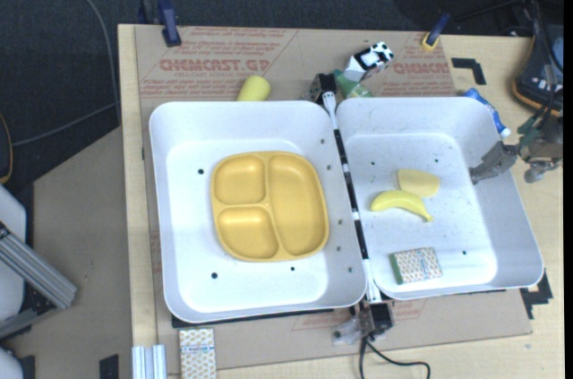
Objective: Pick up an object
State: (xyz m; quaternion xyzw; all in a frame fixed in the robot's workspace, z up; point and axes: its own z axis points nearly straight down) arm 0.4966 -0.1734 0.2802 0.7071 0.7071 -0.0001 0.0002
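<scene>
At the near edge of the counter (81, 216), a small patterned packet (197, 352) lies just in front of the left bin (175, 189), and a cable connector (367, 323) sits below the seam where the two bins meet.

Inside the right bin (515, 243), nearest the front wall, a small rectangular sponge (415, 265) with a green-and-white speckled face lies flat. Just behind it is a yellow banana (401, 204), curved, lying on the bin floor. Touching or almost touching the banana's far side is a pale yellow rounded object (419, 183); its exact kind is unclear.

In the left bin, a yellow divided plate (269, 205) with three compartments rests near the middle, tilted slightly in the view.

At the right rim of the right bin, level with the pale yellow object, the end effector (501, 160) hangs at the bin's edge, well apart from the banana and the sponge. Nothing shows between its fingers, and whether they are spread or closed cannot be made out.

Beyond the bins, on the brown cardboard sheet (215, 59) printed with red lettering, a yellow cylindrical object (253, 88) lies just behind the left bin. A black-and-white toy (371, 58) and a dark small item (324, 86) sit near the bins' far seam. Blue clamps (167, 21) hold the sheet's far edge.
</scene>
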